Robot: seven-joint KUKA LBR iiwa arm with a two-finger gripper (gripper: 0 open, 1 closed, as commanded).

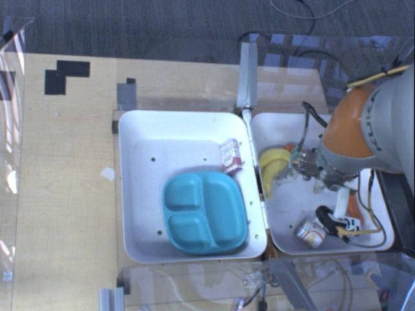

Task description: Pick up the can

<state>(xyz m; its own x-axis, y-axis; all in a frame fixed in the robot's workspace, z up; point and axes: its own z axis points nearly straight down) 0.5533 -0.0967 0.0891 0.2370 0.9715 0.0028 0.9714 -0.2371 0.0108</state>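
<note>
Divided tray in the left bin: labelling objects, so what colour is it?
Plain turquoise blue divided tray, clearest in the camera view.

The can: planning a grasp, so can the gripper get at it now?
Probably yes: the can lies uncovered in the right bin, and the gripper hangs above that bin beside the banana.

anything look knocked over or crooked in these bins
The can lies on its side by the right bin's near wall, rather than standing. In the left bin, the teal tray sits at a slant to the walls, and a small packet rests against the right wall.
</note>
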